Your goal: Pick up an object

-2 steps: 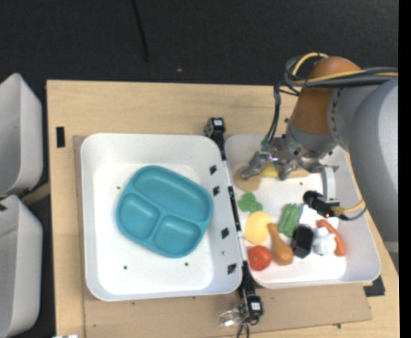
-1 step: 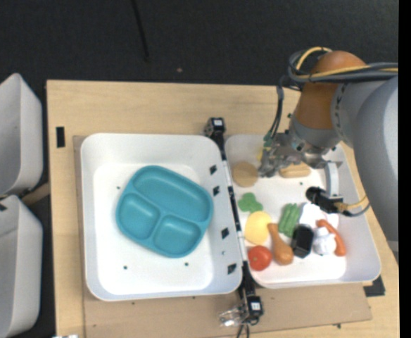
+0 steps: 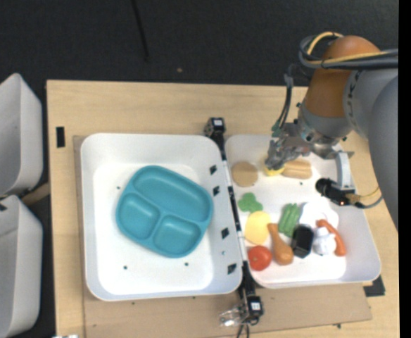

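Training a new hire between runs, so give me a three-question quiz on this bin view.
1. True or false: the blue tray lies in the right bin.
2. The gripper is at which end of the right bin? A) far end B) near end C) over the left bin
3. Which thing lies nearest the tomato: the carrot or the bread roll?

Key:
1. False; it lies in the left bin.
2. A; it is down by a yellow item and the bread roll.
3. The carrot, right beside the tomato.
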`<state>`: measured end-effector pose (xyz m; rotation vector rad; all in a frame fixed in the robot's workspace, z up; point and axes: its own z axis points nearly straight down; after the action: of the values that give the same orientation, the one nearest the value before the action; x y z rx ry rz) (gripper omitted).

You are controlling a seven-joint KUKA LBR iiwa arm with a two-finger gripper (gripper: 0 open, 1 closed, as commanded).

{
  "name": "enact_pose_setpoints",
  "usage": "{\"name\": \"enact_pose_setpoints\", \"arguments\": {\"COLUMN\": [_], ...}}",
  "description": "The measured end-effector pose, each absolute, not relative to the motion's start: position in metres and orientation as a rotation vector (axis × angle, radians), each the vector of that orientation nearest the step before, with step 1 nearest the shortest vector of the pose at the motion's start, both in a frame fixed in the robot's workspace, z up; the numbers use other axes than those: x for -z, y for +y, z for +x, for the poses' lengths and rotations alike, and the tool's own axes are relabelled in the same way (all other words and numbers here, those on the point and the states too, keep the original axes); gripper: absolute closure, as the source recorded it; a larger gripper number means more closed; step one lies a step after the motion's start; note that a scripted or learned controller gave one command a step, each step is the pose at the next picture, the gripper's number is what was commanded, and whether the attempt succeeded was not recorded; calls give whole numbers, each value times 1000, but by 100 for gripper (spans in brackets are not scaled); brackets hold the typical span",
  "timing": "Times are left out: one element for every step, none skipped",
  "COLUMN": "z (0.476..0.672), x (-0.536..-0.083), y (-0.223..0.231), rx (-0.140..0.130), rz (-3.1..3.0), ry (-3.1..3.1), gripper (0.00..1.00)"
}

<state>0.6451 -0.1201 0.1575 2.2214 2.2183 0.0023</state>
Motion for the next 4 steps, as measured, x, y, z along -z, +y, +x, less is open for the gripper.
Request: {"name": "enact_pose_setpoints", "arguments": {"z": [639, 640, 687, 674], "x": [-211, -242, -245, -245], "y": [-128, -130, -102, -104], "rx": [-3, -2, -4, 5], "rz": [2220, 2217, 2214, 2223], "ry": [2216, 2222, 2225, 2220], "gripper": [100, 100, 100, 100]}}
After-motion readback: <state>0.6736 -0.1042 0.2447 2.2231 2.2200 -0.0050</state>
